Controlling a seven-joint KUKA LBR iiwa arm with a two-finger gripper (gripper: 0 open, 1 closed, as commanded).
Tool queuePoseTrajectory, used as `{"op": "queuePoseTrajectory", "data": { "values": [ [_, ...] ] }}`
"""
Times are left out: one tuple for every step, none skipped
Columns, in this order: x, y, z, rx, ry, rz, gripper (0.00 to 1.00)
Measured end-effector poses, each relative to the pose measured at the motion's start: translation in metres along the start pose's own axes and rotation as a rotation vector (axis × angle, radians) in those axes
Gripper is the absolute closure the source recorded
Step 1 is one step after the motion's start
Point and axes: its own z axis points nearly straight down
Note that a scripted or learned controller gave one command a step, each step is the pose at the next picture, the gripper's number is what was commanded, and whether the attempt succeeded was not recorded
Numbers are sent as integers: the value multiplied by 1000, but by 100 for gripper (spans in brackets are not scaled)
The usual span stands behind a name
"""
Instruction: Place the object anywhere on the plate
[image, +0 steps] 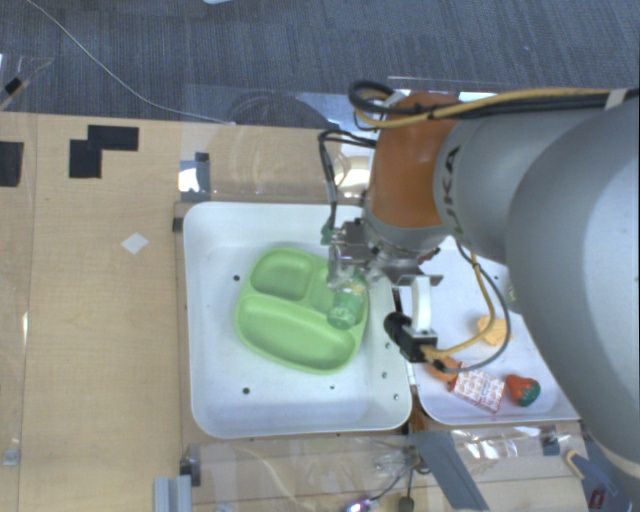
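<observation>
Small clear-green glass-like object (345, 308) sits at the end effector (345, 285) tips, over the right edge of the green divided plastic plate (290, 330) in the left white bin (215, 400). Looks light, rigid, slippery and possibly fragile, so grip its sides. Can't tell finger opening or whether it's actually held.

Hand (345, 285) over green plate (290, 330) in left white bin (215, 330)
</observation>
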Motion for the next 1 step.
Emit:
{"op": "queuePoseTrajectory", "data": {
  "values": [
    [0,0,0,0,0,1,0]
  ]
}}
